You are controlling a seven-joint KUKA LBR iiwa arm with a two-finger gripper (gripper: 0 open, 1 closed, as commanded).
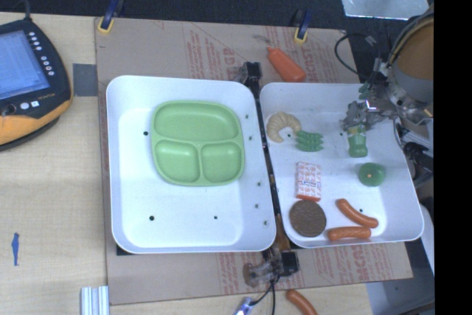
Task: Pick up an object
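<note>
Wooden table (59, 195) carries two white bins; in the right bin (394, 229), your likeliest target, a small green cylinder (358, 143), stands directly under the claw (359, 119), long axis upright. You cannot tell whether the claw grips it.

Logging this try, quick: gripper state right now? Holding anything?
Gripper: over the right bin, just above a small green piece; open or shut cannot be told, and no hold on the piece can be confirmed.
</note>
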